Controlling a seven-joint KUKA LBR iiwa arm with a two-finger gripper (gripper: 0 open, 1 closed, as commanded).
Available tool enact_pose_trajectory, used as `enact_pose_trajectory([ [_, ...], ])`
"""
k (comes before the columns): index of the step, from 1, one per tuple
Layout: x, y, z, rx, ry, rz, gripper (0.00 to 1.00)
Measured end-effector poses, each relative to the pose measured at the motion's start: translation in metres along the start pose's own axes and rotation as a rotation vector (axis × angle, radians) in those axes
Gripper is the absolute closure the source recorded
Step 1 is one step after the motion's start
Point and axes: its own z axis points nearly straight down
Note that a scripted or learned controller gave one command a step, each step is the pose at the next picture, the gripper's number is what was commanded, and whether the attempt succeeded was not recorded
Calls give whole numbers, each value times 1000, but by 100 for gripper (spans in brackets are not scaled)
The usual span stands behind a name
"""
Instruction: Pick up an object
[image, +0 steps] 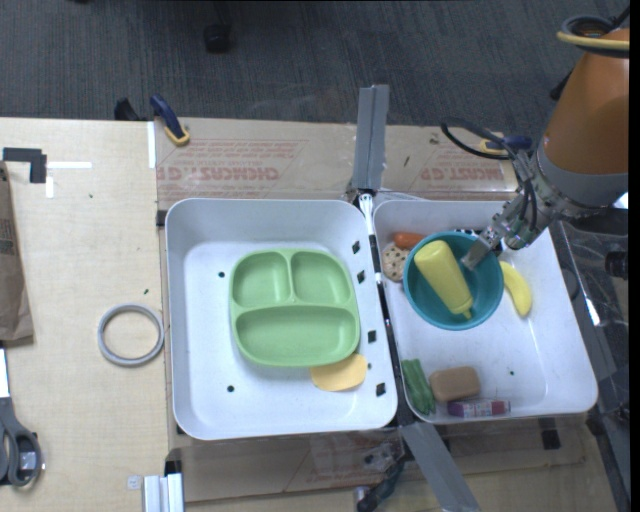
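A: Right, where does the pincer (478, 252) sit?

B: It hangs over the right bin (560, 370), at the upper right rim of the teal bowl (485, 300). A yellow bottle (444, 277) lies tilted in that bowl, and the pincer's tip is just beside the bottle's upper end.

A: Is it pinching the bottle?

B: I cannot tell; the fingers are too small and blurred to read as spread or pressed together, and nothing clearly sits between them.

A: What else lies near?

B: A banana (517, 288) rests just right of the bowl. A cookie (393, 262) and something orange (406, 240) lie at the bowl's left. Toward the front edge sit a green item (416, 386), a brown block (455, 382) and a small tube (478, 407).

A: And the left bin (190, 330)?

B: It holds a green divided plate (295, 306) with a yellow piece (340, 375) touching its front rim. Out on the tabletop (80, 250), well apart, lies a grey ring (131, 333).
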Motion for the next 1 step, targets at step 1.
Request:
enact_pose_trajectory([
  [1,17,-60,34,-2,0,-391,100],
])
